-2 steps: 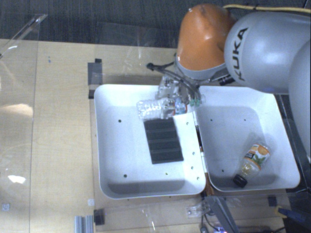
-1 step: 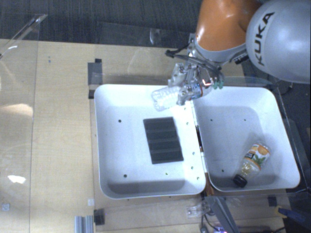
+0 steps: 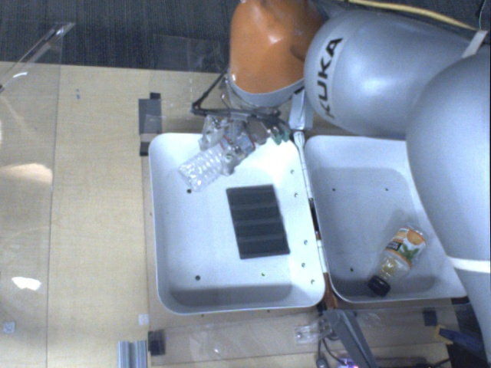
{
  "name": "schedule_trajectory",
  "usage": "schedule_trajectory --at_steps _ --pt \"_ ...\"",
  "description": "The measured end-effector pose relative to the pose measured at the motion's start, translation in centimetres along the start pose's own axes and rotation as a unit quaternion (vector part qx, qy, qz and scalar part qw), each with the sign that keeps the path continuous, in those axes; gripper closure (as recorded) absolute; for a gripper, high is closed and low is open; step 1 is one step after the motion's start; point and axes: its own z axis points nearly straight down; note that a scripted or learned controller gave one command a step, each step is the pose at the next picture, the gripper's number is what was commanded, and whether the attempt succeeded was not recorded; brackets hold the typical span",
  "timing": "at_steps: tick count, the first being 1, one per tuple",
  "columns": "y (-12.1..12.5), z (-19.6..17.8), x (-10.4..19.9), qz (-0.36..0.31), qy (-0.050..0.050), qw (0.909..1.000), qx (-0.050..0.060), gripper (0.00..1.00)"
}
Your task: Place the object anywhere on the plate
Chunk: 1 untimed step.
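We see the claw [image 3: 228, 142] at the far edge of the left bin [image 3: 173, 282], clamped on a clear crumpled plastic bottle [image 3: 201, 169] that tilts out toward the left, above the bin floor. The dark ribbed plate [image 3: 258, 221] lies flat mid-bin, just beside it. In the right bin [image 3: 360, 182] a small dark-capped juice bottle [image 3: 399, 257] lies near the front wall.

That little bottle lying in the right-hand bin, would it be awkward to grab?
Probably. The bottle lies on its side and looks round, so a nudge would likely roll it. It rests by the bin wall, which may crowd a grasp. Its label looks glossy, perhaps slippery.
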Motion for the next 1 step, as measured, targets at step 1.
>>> schedule_trajectory --at_steps 1 --pt "-7.03 -5.49 4.19 -0.081 0.000 0.9967 0.001 1.00"
